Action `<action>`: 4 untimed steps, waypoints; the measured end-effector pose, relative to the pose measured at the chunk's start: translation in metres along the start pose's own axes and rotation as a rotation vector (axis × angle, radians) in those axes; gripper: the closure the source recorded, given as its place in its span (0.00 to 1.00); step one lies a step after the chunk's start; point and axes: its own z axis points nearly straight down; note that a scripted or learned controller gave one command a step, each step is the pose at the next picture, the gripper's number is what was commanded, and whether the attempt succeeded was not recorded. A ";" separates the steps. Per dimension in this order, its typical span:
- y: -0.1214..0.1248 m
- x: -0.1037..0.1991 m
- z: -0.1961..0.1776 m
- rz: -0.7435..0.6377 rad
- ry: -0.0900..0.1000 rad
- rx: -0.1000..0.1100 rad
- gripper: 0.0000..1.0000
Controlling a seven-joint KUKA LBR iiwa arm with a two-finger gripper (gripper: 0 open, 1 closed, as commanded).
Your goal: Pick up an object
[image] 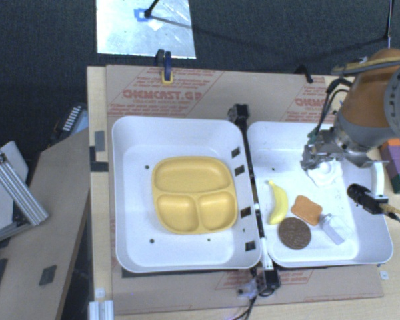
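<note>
Hung low over the far part of the right bin [280, 145], just above a white object [325, 175]; could not tell open from shut on the gripper [318, 157]. Needed squaring over one target, say the banana [278, 203] nearer in, before closing.

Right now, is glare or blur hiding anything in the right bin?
Camera view: the white bin floor washes out a pale object under the gripper; banana, orange block and brown disc read clearly; the whole picture is slightly soft.
</note>
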 end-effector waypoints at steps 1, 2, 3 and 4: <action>0.005 -0.003 -0.044 0.000 0.000 -0.001 1.00; 0.006 -0.004 -0.082 -0.001 0.000 0.000 1.00; -0.004 0.046 -0.069 -0.002 0.001 0.004 1.00; -0.017 0.088 -0.067 -0.003 0.002 0.004 1.00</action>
